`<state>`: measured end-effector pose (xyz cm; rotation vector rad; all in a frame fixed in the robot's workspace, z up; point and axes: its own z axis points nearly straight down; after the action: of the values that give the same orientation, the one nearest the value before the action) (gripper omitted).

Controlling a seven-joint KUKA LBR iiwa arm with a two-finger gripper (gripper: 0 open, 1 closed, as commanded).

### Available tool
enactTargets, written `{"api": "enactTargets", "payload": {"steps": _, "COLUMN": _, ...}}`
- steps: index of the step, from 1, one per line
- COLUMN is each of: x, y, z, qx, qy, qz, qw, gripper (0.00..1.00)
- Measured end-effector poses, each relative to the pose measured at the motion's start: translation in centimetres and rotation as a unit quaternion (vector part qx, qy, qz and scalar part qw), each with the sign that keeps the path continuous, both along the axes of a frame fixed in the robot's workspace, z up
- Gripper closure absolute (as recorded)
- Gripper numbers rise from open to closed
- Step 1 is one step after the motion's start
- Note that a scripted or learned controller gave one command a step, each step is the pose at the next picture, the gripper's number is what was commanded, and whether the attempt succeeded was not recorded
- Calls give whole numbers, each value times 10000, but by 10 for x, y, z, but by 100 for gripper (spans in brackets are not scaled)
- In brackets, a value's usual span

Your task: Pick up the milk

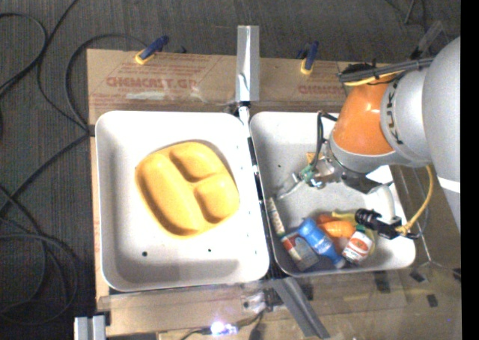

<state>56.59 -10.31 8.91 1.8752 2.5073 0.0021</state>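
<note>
- Several small items lie in a pile at the near edge of the right bin (262, 132): a blue bottle (320, 240), an orange piece (335, 226) and a small carton with a red label (359, 246), which may be the milk, though I cannot tell for sure.
- Above this pile hangs the gripper (310, 175), over the middle of the right bin; how far its jaws stand apart I cannot tell, and nothing is seen between them.
- Beside it, the left bin (112, 204) holds a yellow divided plate (187, 187).
- Farthest, two clamps (152, 49) sit on the cardboard (165, 84) behind the bins.
</note>
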Motion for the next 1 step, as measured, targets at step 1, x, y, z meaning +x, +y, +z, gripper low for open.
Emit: {"api": "enactTargets", "payload": {"steps": 1, "x": 61, "y": -18, "z": -1, "qx": 25, "qy": 6, "qz": -198, "qw": 9998, "gripper": 0}}
